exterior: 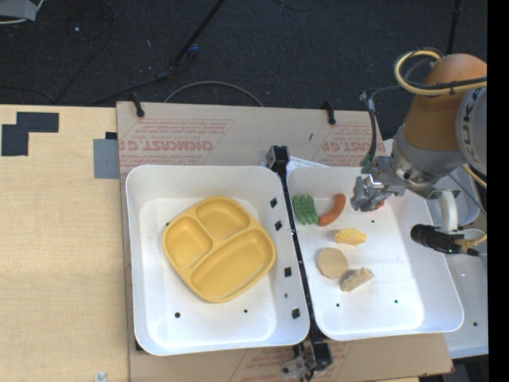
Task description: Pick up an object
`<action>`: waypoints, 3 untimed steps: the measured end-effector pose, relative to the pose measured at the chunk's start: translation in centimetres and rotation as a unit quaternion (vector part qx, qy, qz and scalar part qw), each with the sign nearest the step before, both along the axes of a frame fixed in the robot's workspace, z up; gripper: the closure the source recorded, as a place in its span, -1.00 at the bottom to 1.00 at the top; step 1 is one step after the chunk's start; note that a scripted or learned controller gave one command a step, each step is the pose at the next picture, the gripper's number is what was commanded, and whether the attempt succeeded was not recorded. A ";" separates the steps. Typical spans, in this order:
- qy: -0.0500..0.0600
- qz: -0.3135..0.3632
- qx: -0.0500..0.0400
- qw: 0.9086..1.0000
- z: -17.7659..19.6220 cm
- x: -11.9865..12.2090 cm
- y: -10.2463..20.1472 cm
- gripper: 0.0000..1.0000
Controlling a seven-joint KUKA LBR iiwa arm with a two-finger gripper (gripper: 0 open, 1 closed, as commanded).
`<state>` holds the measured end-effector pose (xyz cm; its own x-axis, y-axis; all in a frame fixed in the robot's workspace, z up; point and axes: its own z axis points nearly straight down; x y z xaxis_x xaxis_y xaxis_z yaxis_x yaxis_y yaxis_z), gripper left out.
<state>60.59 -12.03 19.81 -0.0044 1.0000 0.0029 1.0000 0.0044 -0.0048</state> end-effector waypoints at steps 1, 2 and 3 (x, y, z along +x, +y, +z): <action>0.000 0.000 0.000 1.000 0.3 -0.5 4.3 1.00; 0.000 0.000 0.000 1.000 1.4 -1.8 10.2 1.00; 0.001 0.000 0.000 1.000 1.7 -4.2 15.5 1.00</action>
